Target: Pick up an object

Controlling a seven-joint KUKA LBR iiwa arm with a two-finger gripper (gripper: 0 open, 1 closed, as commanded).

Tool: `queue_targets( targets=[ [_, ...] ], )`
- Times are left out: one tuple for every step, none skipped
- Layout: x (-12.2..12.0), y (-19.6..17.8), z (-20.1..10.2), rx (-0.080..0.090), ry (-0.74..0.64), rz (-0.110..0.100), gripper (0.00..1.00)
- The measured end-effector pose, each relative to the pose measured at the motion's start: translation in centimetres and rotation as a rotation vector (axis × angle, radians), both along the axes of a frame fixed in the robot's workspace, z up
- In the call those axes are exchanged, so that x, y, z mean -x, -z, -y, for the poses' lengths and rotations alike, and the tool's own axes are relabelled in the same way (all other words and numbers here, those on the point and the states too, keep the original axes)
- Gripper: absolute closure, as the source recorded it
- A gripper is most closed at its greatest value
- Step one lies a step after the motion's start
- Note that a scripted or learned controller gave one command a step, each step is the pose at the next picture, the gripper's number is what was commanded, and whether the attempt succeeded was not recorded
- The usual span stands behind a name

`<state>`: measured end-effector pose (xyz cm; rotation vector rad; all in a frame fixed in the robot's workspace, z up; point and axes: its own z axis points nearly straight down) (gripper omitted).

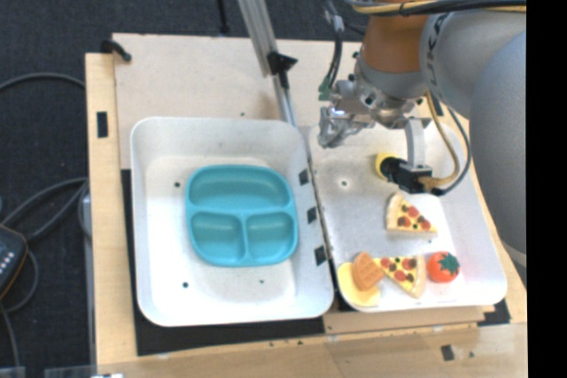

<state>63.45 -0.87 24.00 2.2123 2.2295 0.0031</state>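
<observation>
- Over the right white bin (461, 279), the grey arm's two-finger gripper (332, 133) hangs near the back-left corner; whether it grips anything, I cannot tell.
- Toy pizza slices (409, 217), a croissant (366, 272) and a red strawberry (443, 266) lie towards the front.
- Left white bin (159, 279) holds a teal divided plastic tray (240, 215).

Two bins sit side by side on a bench (104, 190). The left bin (151, 217) holds a divided tray (240, 214) at its middle. The right bin (354, 199) holds two pizza slices (409, 216), a tomato (443, 266) and a pastry (366, 272) clustered near its front right corner. The gripper (335, 130) hangs over that bin's back left corner.
</observation>
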Motion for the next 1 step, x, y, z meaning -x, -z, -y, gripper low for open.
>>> queue_targets(
  targets=[
    [-0.45,0.9,-4.99,0.001,0.001,0.0,1.0]
  ],
)
